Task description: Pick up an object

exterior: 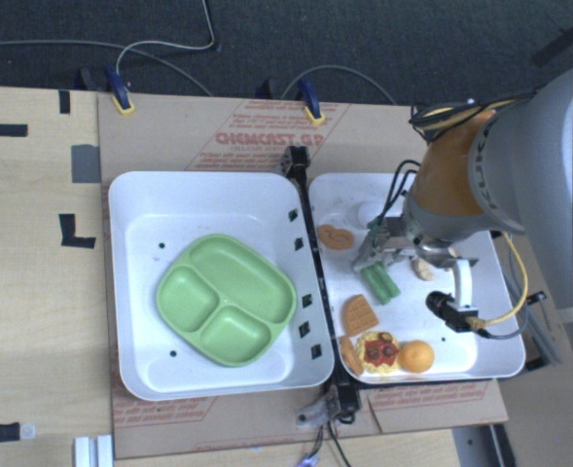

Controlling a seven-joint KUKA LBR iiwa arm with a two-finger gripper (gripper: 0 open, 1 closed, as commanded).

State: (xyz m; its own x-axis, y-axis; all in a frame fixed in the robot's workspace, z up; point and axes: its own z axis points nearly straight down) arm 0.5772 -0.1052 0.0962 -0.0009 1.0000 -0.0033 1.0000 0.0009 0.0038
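- The table carries 2 shallow white bins side by side on a sheet of printed cardboard.
- The left bin holds 1 light green divided plate with 3 compartments, lying flat near the middle.
- The right bin holds several toy food items.
- The grey arm with its orange band reaches in from the right and hangs over the upper part of the right bin.
- The pincer points down and to the left, its tips right at the upper end of a green block; whether it is open or closed on the block cannot be made out.
- A small orange cookie-like piece lies just left of the pincer.
- A tan toast-like slice lies below the green block.
- At the bin's lower edge sit a red and yellow toy and, touching it on the right, an orange ball.
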